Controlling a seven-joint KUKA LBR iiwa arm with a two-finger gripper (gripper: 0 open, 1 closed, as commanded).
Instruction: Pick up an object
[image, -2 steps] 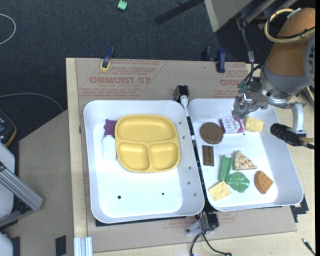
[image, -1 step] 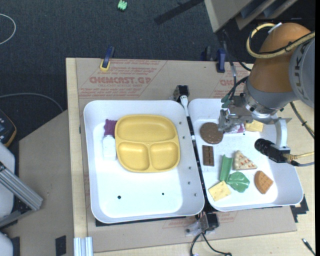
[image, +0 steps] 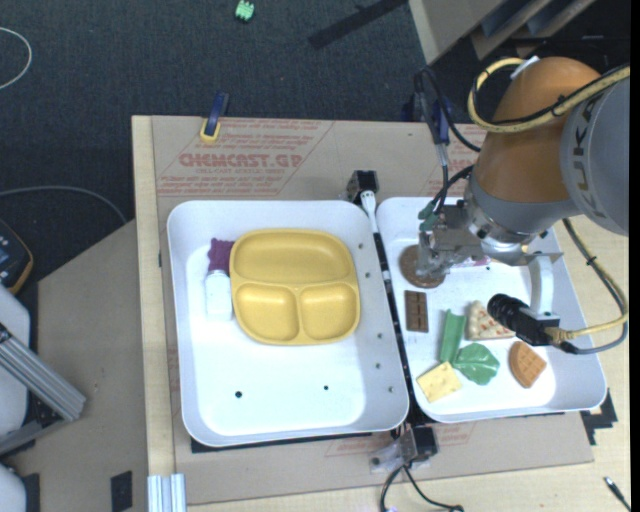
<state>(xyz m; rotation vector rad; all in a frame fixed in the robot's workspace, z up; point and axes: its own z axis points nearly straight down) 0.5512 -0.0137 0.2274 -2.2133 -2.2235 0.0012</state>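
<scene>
2 bins (image: 190, 300): yellow tray (image: 295, 284) left, food pieces (image: 468, 352) right.

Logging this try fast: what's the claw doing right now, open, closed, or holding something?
Claw: cannot be told whether it is open or closed; it sits low in the right bin over the brown round piece, with no object visibly held.

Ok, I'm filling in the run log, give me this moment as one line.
arm: over right bin | gripper: low by brown round piece | grasp: unconfirmed | yellow divided plate: left bin
</scene>
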